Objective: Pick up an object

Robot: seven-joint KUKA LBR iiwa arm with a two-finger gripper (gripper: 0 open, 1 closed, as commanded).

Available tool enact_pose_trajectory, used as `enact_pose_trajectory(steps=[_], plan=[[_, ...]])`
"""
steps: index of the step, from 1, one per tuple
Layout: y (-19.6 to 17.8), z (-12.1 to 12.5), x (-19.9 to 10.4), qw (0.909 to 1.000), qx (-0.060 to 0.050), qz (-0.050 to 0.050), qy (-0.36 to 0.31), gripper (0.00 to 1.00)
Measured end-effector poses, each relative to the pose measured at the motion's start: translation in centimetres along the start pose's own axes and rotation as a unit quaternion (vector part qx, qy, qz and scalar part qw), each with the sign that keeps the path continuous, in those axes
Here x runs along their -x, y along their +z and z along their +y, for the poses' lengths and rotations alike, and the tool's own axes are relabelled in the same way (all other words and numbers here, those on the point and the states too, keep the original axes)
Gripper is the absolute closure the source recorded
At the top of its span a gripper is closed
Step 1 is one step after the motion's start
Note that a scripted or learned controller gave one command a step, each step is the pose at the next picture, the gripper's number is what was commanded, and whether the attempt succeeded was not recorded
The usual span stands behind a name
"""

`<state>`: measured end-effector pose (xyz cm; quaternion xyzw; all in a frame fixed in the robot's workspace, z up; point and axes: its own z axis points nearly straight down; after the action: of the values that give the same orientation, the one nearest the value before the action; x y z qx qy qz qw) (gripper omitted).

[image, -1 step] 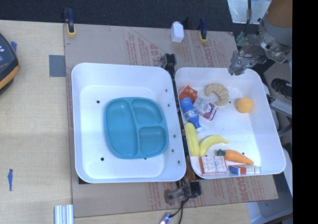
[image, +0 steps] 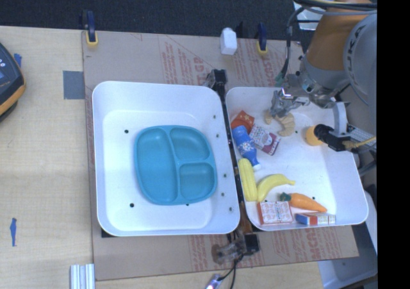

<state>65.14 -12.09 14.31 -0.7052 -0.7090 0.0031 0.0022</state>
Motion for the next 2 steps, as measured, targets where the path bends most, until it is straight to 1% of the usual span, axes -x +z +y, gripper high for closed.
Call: enact_pose_trajectory(steps=[1,2], plan=[[-1.2,0.1,0.1,1.0,0.001,-0.001,-0.001,1.0],[-1.5,-6.1,1.5,1.0,0.001,0.0,0.001,1.0]])
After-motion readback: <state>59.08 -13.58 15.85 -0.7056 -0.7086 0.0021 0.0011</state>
